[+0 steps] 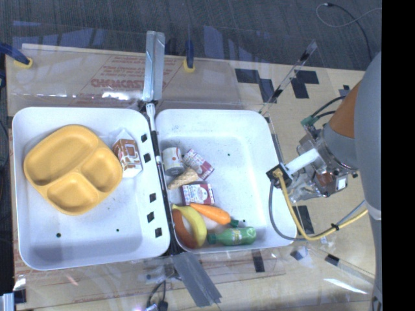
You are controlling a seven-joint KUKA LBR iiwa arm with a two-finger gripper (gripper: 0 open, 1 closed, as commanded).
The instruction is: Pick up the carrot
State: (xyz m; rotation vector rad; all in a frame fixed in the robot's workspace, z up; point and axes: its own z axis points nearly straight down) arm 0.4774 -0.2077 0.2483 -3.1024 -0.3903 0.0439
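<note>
Fingers (299, 183) hang at the end of the grey arm (363, 141), outside the right bin and just past its right wall; whether they are spread or closed cannot be told from this angle, and nothing is seen between them.

Beneath them the worktop (214, 76) is tan and covered by a glossy clear sheet. Dark ribbed flooring (194, 8) lies beyond its far edge.

Well to the view's left of the fingers sits the left bin (39, 254). It holds a yellow divided tray (71, 167) and a small carton (128, 156).

The right bin (249, 125) lies just beside the fingers, its wall between them and the things inside.

A yellow cable (324, 229) loops below the fingers.

Inside the right bin, to the view's left of the fingers, are a banana (194, 222), a green bottle (233, 236), a red box (198, 193), a red-and-white packet (198, 164) and a small can (172, 161).

The carrot (209, 213) lies flat in the right bin near the front wall, left of the fingers and a little nearer the camera, well apart from them. Its long axis runs at a slant, one end toward the left bin and the other toward the fingers' side and the front. It lies just beside the banana, above the green bottle and below the red box.
</note>
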